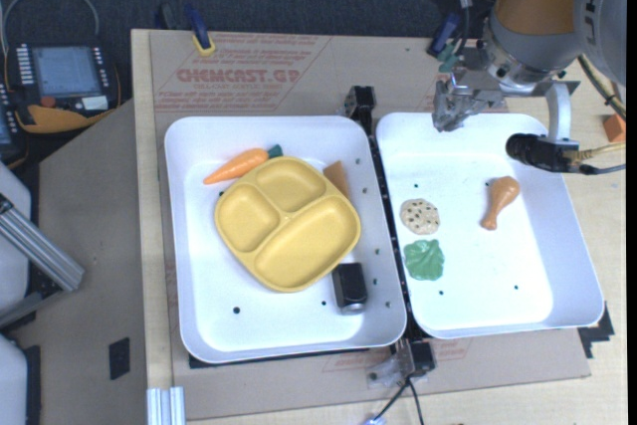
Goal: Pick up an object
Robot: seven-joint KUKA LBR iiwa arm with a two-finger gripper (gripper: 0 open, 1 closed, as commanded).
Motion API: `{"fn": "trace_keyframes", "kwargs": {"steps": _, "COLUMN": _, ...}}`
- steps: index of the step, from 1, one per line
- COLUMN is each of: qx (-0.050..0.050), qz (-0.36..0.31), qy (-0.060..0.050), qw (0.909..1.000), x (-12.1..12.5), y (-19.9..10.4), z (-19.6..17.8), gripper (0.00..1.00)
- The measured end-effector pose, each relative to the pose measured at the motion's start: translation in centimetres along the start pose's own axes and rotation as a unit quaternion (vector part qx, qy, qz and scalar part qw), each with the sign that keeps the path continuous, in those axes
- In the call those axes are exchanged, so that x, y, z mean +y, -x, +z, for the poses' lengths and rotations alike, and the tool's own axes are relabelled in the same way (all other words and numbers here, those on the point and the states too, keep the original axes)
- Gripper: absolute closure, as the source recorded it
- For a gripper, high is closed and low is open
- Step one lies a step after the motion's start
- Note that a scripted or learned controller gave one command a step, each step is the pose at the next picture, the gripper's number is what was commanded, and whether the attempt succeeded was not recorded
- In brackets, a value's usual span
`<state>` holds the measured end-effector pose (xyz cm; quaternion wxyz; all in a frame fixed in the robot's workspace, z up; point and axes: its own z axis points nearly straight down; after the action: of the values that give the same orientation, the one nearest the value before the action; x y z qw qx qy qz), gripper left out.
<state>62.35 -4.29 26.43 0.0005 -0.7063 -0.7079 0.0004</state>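
Drumstick [500, 201], cookie [420, 215] and green leaf [425, 260] all lie loose on the floor of the right bin [557, 304], so you have nothing lifted yet. Your end effector [450, 117] hangs over that bin's rim at about eleven o'clock, well apart from all three; whether it is apart or together you cannot tell from this slant. From the cookie, the drumstick sits toward two o'clock and the leaf at six. The left bin [189, 244] holds a yellow tray [288, 224], a carrot [236, 165] and a black block [349, 285]. Reaching, closing and lifting all remain ahead of you.
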Motion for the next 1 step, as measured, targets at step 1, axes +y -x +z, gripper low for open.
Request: {"fn": "trace_keyframes", "kwargs": {"steps": 1, "qx": 0.0, "qz": 0.0, "qy": 0.0, "qw": 1.0, "x": 0.02, "y": -4.33, "z": 0.43, "gripper": 1.0}}
